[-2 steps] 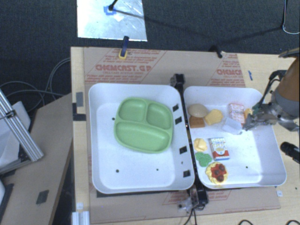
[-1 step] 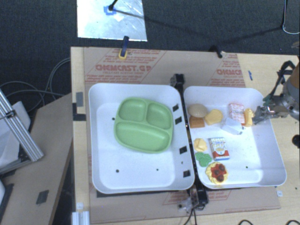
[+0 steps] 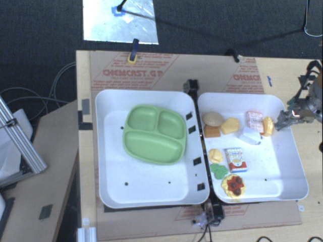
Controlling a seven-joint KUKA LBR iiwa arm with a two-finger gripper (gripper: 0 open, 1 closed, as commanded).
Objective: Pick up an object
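The right white bin [image 3: 282, 185] holds several toy food pieces: a tan bun [image 3: 213, 118], an orange-brown block [image 3: 212, 131], a yellow wedge [image 3: 230, 125], a pink and white packet [image 3: 254, 119], a yellow piece [image 3: 267, 126], a white piece [image 3: 250, 135], a red and white fries box [image 3: 235, 160], a green piece [image 3: 219, 171] and a red and yellow pizza slice [image 3: 234, 185]. My gripper [image 3: 288, 116] hangs over this bin's far right rim, just right of the yellow piece. It is small and dark against the bench, and nothing can be seen in it.
The left white bin [image 3: 108, 185] holds a green divided plate [image 3: 154, 134]. Black clips line the seam between the two bins. A cardboard sheet lies under both bins, with a shiny metal plate [image 3: 120, 14] beyond it and an aluminium rail [image 3: 17, 135] at the left.
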